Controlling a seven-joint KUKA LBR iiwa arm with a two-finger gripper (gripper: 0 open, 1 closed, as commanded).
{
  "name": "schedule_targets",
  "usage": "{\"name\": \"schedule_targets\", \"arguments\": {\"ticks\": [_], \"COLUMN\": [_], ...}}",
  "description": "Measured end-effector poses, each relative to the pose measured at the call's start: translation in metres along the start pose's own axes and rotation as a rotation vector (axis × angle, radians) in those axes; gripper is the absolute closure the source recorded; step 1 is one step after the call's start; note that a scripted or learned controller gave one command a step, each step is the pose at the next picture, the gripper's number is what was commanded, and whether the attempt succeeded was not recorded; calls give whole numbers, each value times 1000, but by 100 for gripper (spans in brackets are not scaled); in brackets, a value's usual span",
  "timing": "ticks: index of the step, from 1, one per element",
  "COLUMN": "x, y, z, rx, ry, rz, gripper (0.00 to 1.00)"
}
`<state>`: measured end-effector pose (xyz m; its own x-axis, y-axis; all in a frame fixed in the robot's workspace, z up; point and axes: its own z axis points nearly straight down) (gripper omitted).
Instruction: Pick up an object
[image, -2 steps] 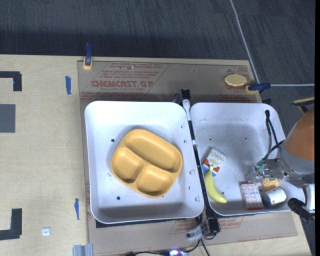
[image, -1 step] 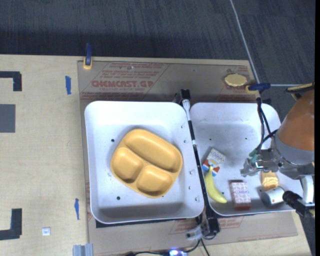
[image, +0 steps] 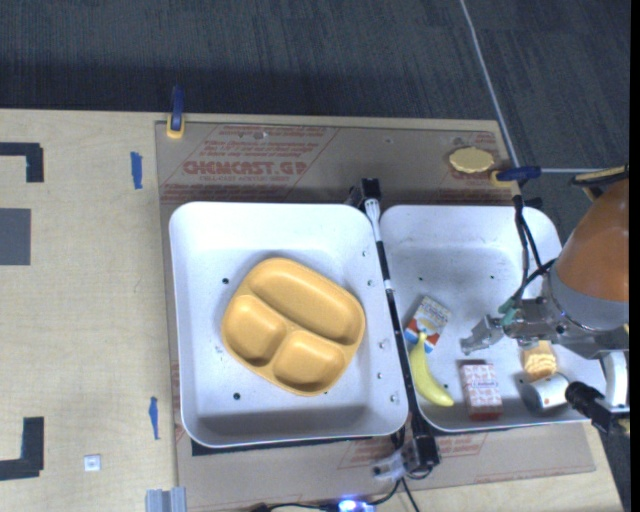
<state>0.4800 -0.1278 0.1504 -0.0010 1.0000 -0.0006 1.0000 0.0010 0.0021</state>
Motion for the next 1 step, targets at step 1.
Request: {"name": "schedule_targets", "arguments": {"ticks": [1], "x": [26], "y": [0], "z": [64], "rx": [-2], "ry": [-2], "rz": [2], "gripper": [0]}}
